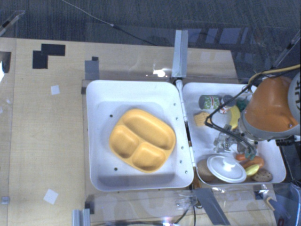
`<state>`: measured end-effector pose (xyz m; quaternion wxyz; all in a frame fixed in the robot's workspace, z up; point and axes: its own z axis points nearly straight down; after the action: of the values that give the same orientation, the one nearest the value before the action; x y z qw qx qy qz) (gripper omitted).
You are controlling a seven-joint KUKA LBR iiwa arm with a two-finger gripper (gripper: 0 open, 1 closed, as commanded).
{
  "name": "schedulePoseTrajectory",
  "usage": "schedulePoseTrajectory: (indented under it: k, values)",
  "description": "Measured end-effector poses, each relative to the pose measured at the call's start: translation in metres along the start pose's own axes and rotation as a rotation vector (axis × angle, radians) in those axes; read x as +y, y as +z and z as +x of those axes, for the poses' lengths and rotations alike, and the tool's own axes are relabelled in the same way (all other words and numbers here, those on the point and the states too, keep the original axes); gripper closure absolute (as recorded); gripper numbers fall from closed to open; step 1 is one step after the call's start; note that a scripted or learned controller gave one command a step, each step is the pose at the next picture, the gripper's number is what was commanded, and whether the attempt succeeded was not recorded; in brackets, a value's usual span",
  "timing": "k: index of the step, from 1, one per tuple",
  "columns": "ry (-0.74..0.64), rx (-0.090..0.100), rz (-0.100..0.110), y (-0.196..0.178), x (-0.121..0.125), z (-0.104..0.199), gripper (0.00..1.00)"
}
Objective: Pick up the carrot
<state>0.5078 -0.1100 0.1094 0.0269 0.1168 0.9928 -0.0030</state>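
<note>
At the near edge of the right white plastic bin (189, 126), a white round lidded dish with a knob on top (227, 168) rests partly on a flat round brown piece (203, 172). Just right of the dish lie a small yellow-green oval item (253, 170) and a brown speckled cookie-shaped item (262, 175). The short orange carrot (250, 161) lies in that same near right corner of the right bin, just above the yellow-green item and right of the dish, with a red-orange end toward the dish.

My metal two-finger gripper (230, 144) hangs low over the middle of the right bin, directly beside the carrot on its left and far side. I cannot tell whether my gripper is spread or pressed together: the grey wrist and cables cover the tips. Nothing is visibly between them. My orange wrist band (269, 105) sits above and right of the gripper.

Farther back in the right bin, a yellow banana (234, 117) lies partly under my arm, a small tan ridged piece (201, 119) sits left of it, and a green-labelled can on its side (211, 101) lies near the far wall.

In the left white plastic bin (94, 140), a yellow three-compartment plastic tray (142, 139) lies in the middle, turned at an angle.
</note>
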Motion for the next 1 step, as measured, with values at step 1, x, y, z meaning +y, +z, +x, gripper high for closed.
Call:
schedulePoseTrajectory:
  k: [1]
  values:
    - [0.034,0.032,0.003,-0.1177,-0.0547,-0.0567,1.00]
